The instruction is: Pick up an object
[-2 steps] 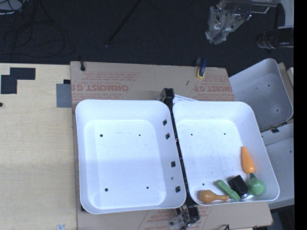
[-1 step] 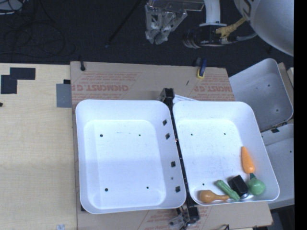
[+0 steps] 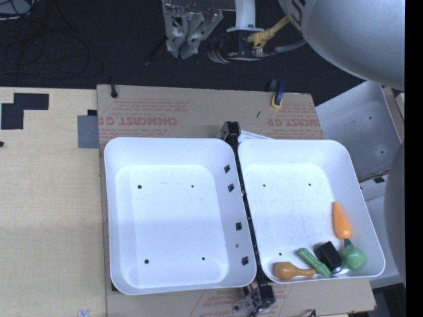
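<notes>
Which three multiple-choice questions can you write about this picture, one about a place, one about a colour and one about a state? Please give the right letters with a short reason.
1. Where do the small objects lie?
A. In the near right corner of the right bin
B. In the middle of the left bin
C. On the cardboard behind the bins

2. What colour is the carrot-shaped object?
A. Blue
B. Orange
C. White

3. Where is the pincer now?
A. Down in the right bin
B. Touching the black object
C. Raised behind the bins, away from the objects

Answers:
1 A: the objects are grouped in that corner of the right bin.
2 B: the carrot-shaped object is orange.
3 C: the pincer hangs over the dark floor behind the bins, far from the black object.
</notes>
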